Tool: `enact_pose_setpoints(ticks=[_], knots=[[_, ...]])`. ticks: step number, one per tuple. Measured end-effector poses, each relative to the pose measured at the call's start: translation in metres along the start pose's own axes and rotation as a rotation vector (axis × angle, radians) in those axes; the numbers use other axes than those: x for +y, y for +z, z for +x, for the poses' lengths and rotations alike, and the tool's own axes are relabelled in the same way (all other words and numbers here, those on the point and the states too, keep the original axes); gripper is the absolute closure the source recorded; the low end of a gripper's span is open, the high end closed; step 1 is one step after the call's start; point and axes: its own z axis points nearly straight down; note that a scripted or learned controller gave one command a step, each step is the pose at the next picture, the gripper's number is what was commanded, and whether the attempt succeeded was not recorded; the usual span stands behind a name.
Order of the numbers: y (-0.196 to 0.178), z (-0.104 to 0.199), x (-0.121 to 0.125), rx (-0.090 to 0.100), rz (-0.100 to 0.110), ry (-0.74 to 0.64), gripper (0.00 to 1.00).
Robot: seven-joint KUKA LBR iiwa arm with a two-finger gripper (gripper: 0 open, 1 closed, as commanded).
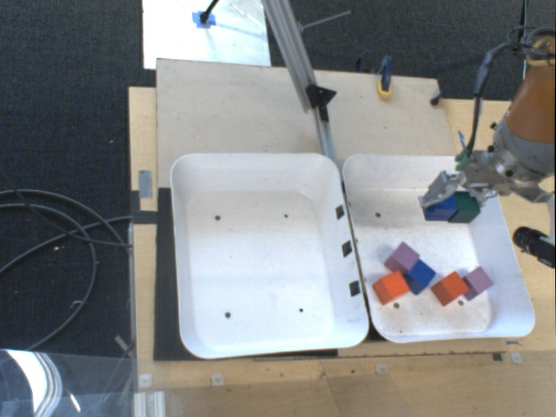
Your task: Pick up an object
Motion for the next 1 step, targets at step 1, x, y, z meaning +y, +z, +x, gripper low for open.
enact_pose_setpoints(ticks=[1], knots=[[-0.0106, 0.0003, 0.0006, 0.001, -0.001, -0.003, 1.00]])
